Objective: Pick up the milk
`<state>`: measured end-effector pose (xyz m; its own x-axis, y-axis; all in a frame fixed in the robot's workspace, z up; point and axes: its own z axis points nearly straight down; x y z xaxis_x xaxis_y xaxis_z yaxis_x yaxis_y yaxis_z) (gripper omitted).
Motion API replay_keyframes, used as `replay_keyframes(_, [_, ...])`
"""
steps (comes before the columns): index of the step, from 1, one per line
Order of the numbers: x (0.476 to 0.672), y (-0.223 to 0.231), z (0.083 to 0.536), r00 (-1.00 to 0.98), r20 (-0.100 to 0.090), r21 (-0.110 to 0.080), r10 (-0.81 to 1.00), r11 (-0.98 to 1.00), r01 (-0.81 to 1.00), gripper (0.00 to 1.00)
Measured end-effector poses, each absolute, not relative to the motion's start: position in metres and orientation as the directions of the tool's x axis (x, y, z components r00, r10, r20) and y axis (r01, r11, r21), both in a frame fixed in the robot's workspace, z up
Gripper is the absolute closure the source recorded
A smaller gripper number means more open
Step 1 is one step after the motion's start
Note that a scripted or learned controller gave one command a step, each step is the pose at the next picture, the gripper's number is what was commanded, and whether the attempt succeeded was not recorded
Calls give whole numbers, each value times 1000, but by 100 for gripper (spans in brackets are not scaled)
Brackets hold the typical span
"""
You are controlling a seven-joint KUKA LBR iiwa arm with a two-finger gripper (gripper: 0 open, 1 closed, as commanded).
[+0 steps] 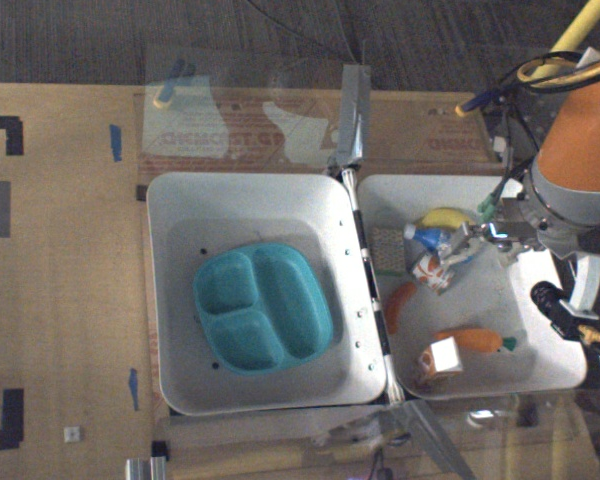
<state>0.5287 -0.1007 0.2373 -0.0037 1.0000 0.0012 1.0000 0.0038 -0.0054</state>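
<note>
In the right bin (550, 363), what I take for the milk (427, 236) is a small white container with blue on it, lying near the bin's back left. A yellow banana (448, 216) touches it from behind, and a white and orange item (433, 271) lies just in front of it. My gripper (466, 246) reaches in from the right and sits low over this cluster, right beside the milk and above the white and orange item. I cannot make out anything held in it.
Nearer the front of the right bin lie a carrot (478, 341), a small white and brown box (440, 358) and a red-orange piece (400, 304). The left bin (170, 268) holds a teal divided plate (263, 306). A metal divider (365, 268) separates the bins.
</note>
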Motion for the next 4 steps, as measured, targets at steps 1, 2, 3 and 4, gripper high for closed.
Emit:
replay_keyframes(1, [565, -91, 121, -230, 1, -2, 973, 230, 973, 0])
replay_keyframes(2, [592, -95, 88, -304, 0, 5, 953, 304, 953, 0])
replay_keyframes(3, [529, -106, 95, -280, 2, -3, 960, 280, 960, 0])
replay_keyframes(4, [526, -132, 227, -608, -2, 1, 794, 608, 794, 0])
